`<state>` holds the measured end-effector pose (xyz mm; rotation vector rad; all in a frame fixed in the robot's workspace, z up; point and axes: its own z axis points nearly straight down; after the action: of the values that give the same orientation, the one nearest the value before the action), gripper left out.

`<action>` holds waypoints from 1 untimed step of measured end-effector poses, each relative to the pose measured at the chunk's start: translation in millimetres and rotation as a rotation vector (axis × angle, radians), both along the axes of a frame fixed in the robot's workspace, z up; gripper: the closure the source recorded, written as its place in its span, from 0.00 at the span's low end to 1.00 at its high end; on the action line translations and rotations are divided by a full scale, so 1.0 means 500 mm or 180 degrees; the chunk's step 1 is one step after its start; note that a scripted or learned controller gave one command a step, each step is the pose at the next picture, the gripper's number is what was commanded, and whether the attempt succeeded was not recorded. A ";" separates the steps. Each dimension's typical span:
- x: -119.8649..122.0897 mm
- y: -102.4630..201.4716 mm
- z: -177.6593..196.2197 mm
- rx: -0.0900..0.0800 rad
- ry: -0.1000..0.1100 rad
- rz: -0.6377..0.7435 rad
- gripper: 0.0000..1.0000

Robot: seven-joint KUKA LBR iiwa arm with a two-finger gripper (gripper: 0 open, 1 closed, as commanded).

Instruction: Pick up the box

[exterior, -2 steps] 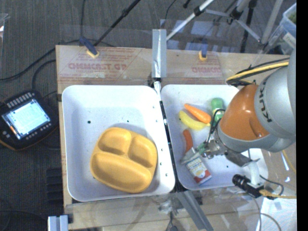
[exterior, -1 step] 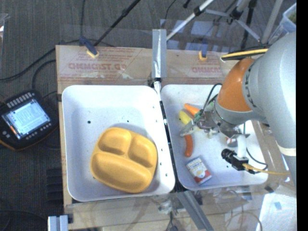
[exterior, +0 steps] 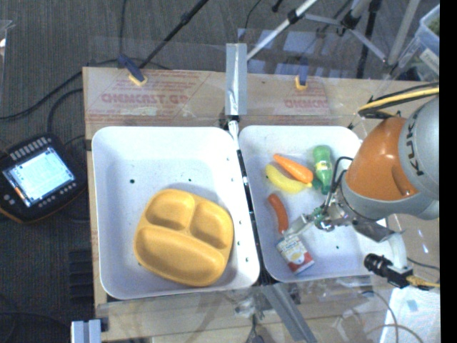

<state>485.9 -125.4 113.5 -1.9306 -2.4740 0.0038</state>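
Down in the right bin (exterior: 343, 259), the box (exterior: 295, 253) — small, white and red — lies near the front wall, tilted. Just behind the box is a red sausage (exterior: 278, 212); farther behind it, a banana (exterior: 284, 180), a carrot (exterior: 293, 167) and a green bottle (exterior: 323, 167). The gripper (exterior: 308, 222) hangs just beside the box's rear corner — whether it is open or closed, I cannot tell. Left of the box, the other bin (exterior: 114, 156) holds a yellow tray (exterior: 184, 236).

The box (exterior: 295, 253) lies near the right bin's (exterior: 343, 136) front wall, with open floor to its right. A sausage (exterior: 278, 213) lies just behind it. The arm (exterior: 389, 170) overhangs the bin's right side, above banana (exterior: 284, 180), carrot (exterior: 293, 167) and bottle (exterior: 323, 166).
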 end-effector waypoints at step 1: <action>0.000 0.046 -0.047 -0.0017 -0.0044 -0.0271 0.00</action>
<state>486.1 -102.1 89.8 -2.0433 -2.4003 -0.0033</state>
